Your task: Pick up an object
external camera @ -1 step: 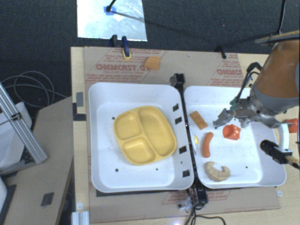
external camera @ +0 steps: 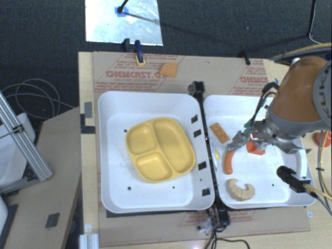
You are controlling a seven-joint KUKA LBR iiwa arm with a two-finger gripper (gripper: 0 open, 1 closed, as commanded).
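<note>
Hovering low in the right shallow white bin (external camera: 259, 100), the gripper (external camera: 239, 140) looks parted and grasps nothing; the orange sausage-shaped piece (external camera: 227, 162) just beneath awaits picking.

Yellow tray (external camera: 158, 148), white bins (external camera: 116, 139), orange sausage (external camera: 227, 162)

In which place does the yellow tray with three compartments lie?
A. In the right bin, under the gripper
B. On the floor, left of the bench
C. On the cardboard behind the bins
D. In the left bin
D: the yellow tray lies flat inside the left bin, while the gripper is over the right bin.
</note>
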